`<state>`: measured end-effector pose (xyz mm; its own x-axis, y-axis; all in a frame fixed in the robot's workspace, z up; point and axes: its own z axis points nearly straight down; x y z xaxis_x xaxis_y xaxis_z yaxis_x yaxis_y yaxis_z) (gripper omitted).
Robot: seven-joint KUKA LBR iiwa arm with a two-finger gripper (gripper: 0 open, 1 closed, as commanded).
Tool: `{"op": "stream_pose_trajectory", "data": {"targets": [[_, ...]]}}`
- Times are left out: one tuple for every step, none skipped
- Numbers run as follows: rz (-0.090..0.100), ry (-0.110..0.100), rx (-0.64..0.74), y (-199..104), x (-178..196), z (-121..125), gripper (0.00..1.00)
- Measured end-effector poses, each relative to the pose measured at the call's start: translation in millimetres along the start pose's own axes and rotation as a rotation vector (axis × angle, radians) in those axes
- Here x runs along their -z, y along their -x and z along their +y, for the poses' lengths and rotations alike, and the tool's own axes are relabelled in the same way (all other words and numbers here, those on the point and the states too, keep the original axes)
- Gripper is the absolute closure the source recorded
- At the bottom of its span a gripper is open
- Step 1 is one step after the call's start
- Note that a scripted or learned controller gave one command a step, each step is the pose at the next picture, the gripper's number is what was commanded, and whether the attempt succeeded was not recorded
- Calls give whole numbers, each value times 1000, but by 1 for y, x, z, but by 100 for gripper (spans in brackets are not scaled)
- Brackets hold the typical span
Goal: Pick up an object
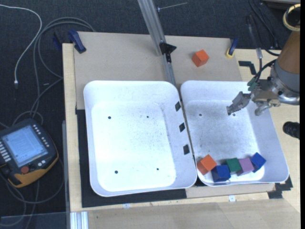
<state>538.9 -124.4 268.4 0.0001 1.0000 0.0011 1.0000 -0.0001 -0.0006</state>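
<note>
Small coloured blocks, apparently plastic or foam, are the candidates for picking: an orange block (207,163), a dark blue block (220,172), a green block (233,165), a pale purple block (246,164) and a second blue block (257,161) sit in a close row along the near wall of the right-hand white bin (267,128). A further orange cube (200,57) rests on the tan board surface (119,56) beyond the bins, well apart from the rest.

The metal two-finger gripper (245,106) hangs above the far half of the right bin, its fingers spread apart with nothing between them.

Judgement: the approach step is in hand; no grasp has been made. The next move calls for travel toward the near wall and a descent onto one block. The end blocks look easier, since the middle ones touch their neighbours.

Both bins are shallow, smooth, rounded-cornered trays, their floors speckled with fine dark marks. The left-hand white bin (95,128) carries the same speckling.
</note>
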Motion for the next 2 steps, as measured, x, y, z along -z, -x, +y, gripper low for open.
{"op": "stream_pose_trajectory", "data": {"targets": [[0, 3, 1, 0, 11, 1, 100], [2, -9, 0, -9, -111, -22, 100]]}}
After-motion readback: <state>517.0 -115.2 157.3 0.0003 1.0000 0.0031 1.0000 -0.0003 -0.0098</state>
